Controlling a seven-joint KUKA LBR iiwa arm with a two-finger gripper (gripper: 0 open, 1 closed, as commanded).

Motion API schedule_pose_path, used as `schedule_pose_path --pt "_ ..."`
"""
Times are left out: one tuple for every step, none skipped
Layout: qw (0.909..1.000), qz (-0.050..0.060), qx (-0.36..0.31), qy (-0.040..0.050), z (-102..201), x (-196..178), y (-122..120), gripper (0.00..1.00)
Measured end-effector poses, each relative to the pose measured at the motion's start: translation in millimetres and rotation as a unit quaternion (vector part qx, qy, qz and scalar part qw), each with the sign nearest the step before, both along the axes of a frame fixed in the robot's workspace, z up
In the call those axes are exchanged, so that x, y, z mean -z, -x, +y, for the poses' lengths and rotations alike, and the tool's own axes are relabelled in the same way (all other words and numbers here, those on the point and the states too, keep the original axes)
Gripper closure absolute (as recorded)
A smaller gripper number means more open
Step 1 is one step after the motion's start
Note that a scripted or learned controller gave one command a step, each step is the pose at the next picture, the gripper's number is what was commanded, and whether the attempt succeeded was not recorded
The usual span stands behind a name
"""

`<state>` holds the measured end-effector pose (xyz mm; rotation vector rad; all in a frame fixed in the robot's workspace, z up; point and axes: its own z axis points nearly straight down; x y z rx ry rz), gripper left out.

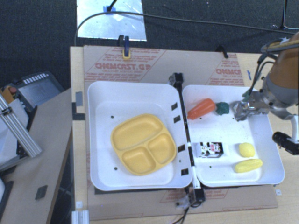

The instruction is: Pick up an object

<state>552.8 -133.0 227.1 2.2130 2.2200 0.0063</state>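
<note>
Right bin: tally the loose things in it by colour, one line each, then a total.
Orange: 1, the carrot
Green: 1, the small green piece beside it
Yellow: 2, the lemon and the corn cob
Black and white: 1, the small carton
Total: 5

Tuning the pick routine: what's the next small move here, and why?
Probably lower the end effector and shift it slightly left toward the carrot with its green top. It sits over the right bin near the far edge, nothing visibly held, and the carrot is the nearest item; the lemon and banana lie farther.
</note>
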Motion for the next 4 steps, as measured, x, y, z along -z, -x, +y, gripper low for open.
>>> schedule_pose_path --pt "1.0 0.001 0.0 -0.0004 0 -29 -1 1.0" --pt "1.0 0.002 -0.003 -0.0015 48 -33 -11 1.0" --pt "1.0 0.003 -0.003 -0.0017 101 -18 -21 1.0" --pt "1.0 0.003 -0.003 -0.0017 149 -14 -33 1.0"
